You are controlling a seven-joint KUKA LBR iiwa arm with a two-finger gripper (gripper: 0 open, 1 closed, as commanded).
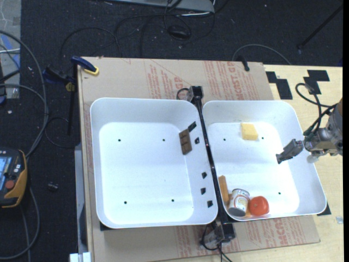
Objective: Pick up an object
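My gripper (pixel 287 152) reaches in from the right and hangs over the right side of the right bin (pixel 283 112), with nothing seen in it. A yellow block (pixel 250 131) lies toward the back of that bin, left of and beyond the gripper. In the bin's front corner a red ball (pixel 259 205) rests against a small can (pixel 238 201), and an orange stick (pixel 223 187) lies along the left wall. A brown bar (pixel 186 142) leans near the right wall of the left bin (pixel 109 113), with a small dark piece (pixel 191 127) just behind it.
Both bins sit on a cardboard sheet (pixel 142 75) on the bench. A black divider with clips (pixel 203 146) runs between the bins. Cables and a blue-yellow clamp (pixel 84 65) lie beyond the back left corner. Black tape marks (pixel 281 86) sit at the back right.
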